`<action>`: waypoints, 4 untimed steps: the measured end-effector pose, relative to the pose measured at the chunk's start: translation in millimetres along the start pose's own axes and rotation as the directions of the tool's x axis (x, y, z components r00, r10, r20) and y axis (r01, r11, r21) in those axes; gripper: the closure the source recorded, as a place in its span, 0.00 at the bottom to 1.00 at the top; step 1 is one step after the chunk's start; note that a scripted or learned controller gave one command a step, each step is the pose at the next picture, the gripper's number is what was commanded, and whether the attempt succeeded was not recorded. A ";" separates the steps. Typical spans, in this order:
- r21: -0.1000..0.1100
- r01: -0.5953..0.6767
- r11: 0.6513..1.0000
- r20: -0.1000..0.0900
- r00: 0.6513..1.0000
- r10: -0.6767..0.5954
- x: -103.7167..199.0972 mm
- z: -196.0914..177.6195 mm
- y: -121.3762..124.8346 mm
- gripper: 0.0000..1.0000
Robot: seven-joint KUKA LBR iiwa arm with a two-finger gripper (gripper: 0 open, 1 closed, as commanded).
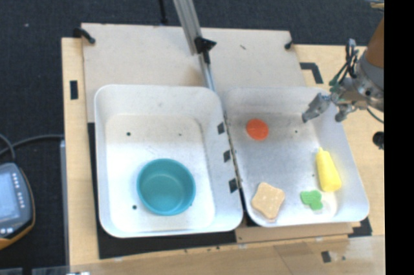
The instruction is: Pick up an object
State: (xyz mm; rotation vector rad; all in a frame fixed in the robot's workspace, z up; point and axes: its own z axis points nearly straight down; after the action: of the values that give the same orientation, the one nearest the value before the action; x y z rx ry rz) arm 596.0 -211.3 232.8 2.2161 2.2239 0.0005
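Note:
The right bin [284, 105] holds an orange round piece [257, 129], a yellow corn-like piece [327, 169], a tan bread-like piece [267, 200] and a small green piece [312, 199]. My gripper [327, 108] hangs over the bin's far right rim, above and right of the orange piece. Its two fingers stand apart, one [314, 108] over the bin and the other by the rim, with nothing between them. The left bin [116, 105] holds a teal bowl [165, 186].
A slanted metal pole [184, 5] rises from behind the bins, ending at a black clamp [204, 45]. A handheld device [13, 199] lies at the bench's left edge. Cables hang by the arm at the right.

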 end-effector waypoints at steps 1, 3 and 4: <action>0.000 0.001 1.000 0.001 1.000 -0.001 0.0 0.0 0.0 0.00; 0.004 -0.004 1.000 0.001 1.000 0.004 -13.8 86.6 -3.3 0.00; 0.003 -0.005 1.000 0.001 1.000 0.005 -14.7 134.0 -3.8 0.00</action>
State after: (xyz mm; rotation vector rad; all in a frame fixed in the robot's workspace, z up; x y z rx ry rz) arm 592.4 -226.1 98.9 2.2225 2.2198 -0.0045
